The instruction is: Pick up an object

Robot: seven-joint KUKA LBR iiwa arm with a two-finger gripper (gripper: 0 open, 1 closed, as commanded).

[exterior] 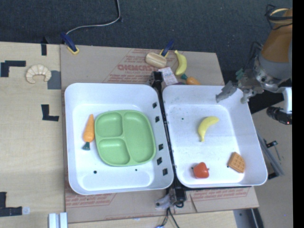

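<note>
Cardboard covers the tabletop under both white bins, and red printing on it above the left bin reads something like "CHEMCAS", though it is blurred. Reaching in from the right, the arm bends down so its tool hangs over the right bin's upper right corner, fingers spread and holding nothing. A yellow banana lies mid-bin, well apart.

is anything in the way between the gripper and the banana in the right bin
Nothing visible. The gripper sits over the right bin's upper right corner, and bare bin floor lies between it and the banana.
</note>
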